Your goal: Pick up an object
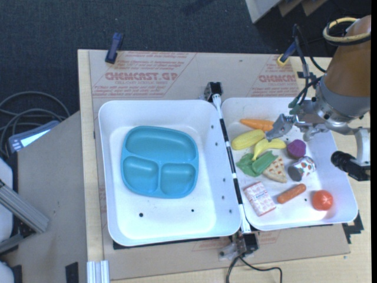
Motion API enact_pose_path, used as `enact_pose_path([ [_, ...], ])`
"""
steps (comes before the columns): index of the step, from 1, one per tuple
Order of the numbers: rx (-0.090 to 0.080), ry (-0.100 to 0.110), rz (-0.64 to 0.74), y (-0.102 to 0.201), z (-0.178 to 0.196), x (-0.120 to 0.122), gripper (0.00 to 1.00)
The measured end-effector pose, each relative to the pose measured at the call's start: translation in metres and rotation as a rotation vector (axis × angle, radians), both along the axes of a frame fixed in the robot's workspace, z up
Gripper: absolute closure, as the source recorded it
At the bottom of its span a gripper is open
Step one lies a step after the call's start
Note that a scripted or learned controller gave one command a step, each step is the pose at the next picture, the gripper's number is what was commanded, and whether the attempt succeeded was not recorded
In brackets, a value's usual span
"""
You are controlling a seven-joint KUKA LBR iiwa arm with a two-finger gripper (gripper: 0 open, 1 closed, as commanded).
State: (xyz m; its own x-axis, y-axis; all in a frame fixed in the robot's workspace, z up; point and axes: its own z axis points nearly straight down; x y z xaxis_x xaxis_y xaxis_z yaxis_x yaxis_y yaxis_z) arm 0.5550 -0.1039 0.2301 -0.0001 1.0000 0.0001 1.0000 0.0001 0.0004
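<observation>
I have the arm (347,69) reaching in from the upper right of the frame, and its jaws (281,126) hang low over the upper part of the right bin (347,208), just above the yellow banana (248,138) and beside the orange carrot (257,123). I cannot tell whether the jaws are spread or pressed together; the metal parts blur into each other from this angle, and I see nothing clearly pinched between them.

The right bin holds all the small toy foods. Below the banana lies a second yellow piece (268,147), then a green leafy piece (257,163) touching a pizza slice (274,171). A purple piece (297,148) sits right of centre, with a grey-and-white spotted item (300,169) just below it. Lower down I see a pink-and-white packet (259,197), a sausage (291,193) and a red tomato (322,200) near the lower right corner.

The left bin (118,217) carries a blue divided plate (159,161) lying flat in its middle. Both bins rest on the table (147,75), which has red printing across its upper part, and a blue clip (113,47) sits at its upper left edge.
</observation>
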Motion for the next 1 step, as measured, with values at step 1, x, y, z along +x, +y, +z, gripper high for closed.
enact_pose_path([
  [1, -0.001, 0.001, -0.001, -0.0939, -0.1461, 0.0653, 0.00],
])
